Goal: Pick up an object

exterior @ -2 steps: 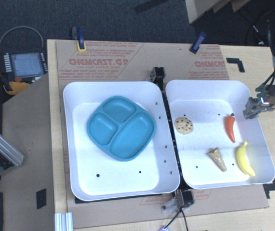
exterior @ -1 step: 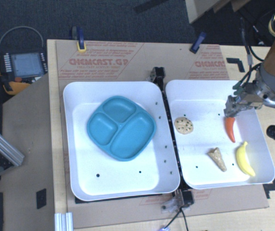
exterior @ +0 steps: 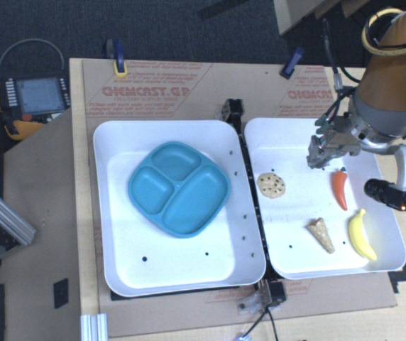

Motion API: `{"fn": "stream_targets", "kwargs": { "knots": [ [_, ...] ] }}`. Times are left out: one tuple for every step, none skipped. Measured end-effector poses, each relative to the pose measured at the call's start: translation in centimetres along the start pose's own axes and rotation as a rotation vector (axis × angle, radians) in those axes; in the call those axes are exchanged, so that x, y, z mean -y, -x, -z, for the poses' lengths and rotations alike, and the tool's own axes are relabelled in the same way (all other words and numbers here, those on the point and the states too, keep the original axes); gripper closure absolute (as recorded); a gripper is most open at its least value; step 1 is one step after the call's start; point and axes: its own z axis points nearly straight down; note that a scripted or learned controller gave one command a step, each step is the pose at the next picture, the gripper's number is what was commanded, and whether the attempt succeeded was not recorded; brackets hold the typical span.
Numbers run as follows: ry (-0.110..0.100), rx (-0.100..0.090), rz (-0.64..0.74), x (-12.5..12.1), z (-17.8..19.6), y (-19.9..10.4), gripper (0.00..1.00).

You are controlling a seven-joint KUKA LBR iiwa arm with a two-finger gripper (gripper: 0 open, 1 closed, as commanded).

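glossy blue plate [exterior: 179, 188] (plastic), smooth white bins [exterior: 111, 190]

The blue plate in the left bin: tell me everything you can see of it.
The blue plate is a rounded-square dish, plastic by its look, moulded into three compartments: two smaller ones toward the far side and one larger one nearer the camera. It lies flat and turned at an angle on the floor of the left bin, apart from its walls. Nothing lies in it.

Right bin [exterior: 288, 130] holds a cookie [exterior: 270, 185], orange carrot [exterior: 340, 189], yellow banana [exterior: 360, 234] and tan wedge [exterior: 321, 234], lying apart
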Motion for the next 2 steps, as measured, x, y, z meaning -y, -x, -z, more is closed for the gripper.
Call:
{"fn": "stream_targets", "kwargs": {
  "knots": [
    [0.004,0.001,0.001,-3.2,0.1,-5.1,1.0],
    [0.004,0.001,0.003,-6.1,0.3,-9.7,1.0]
  ]
}}
